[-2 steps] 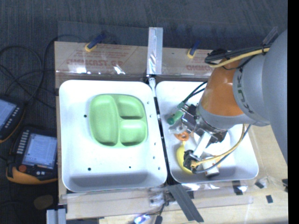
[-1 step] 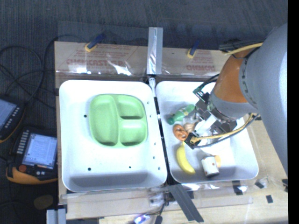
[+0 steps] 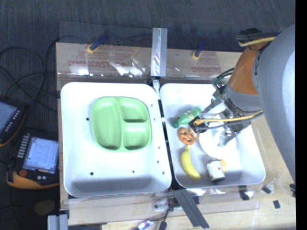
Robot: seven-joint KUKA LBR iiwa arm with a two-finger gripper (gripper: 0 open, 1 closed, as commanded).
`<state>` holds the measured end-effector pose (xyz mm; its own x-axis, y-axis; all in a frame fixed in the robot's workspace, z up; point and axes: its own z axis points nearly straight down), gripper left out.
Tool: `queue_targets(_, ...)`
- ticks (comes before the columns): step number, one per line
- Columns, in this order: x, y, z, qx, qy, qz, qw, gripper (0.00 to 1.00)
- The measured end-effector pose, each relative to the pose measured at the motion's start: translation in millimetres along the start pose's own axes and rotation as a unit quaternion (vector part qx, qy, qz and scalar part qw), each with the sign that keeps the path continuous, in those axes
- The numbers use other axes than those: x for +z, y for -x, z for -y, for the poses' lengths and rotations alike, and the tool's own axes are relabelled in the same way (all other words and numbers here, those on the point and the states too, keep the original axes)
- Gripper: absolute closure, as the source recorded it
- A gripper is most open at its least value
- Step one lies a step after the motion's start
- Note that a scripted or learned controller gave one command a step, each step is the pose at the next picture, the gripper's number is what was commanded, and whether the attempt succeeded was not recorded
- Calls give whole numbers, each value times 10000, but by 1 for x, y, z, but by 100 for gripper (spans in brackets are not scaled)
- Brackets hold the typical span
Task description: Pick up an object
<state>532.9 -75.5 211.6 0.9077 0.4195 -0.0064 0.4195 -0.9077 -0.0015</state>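
The brown table (image 3: pixel 276 176) holds two white bins side by side. The big grey arm (image 3: pixel 283 80) comes in from the right of the picture. It has an orange band (image 3: pixel 244 75) just above the hand.

The hand (image 3: pixel 223 138) hangs low over the right bin (image 3: pixel 249 166), near the middle of it. I cannot tell if the hand is squeezing or let go. I see nothing held in it.

The left bin (image 3: pixel 72 176) is far from the hand, across the wall between the bins. A light green plate (image 3: pixel 122 121) lies in it. The plate has three parts, one long and two small.

All the things to pick up are in the right bin with the hand. A yellow banana (image 3: pixel 188 163) lies down and to the left of the hand, a little way off, near the wall between the bins. A green toy (image 3: pixel 190 114) with an orange end lies up and to the left of the hand. An orange and brown ring-shaped thing (image 3: pixel 186 136) sits straight left of the hand, between the green toy and the banana. It touches the top of the banana or is just beside it. A small can (image 3: pixel 216 170) lies on its side right below the hand, close to the front wall of the bin. The can is to the right of the banana.
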Motion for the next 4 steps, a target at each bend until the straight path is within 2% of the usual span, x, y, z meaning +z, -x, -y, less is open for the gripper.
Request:
queue_targets(1,29,-69,-5,1121,7,-2,9937,0)
queue_targets(2,29,-13,41,1055,-4,3,9944,0)
queue_targets(3,29,-88,6,1100,-12,-5,9939,0)
queue_targets(4,7,-29,11,1136,9,1,9935,0)
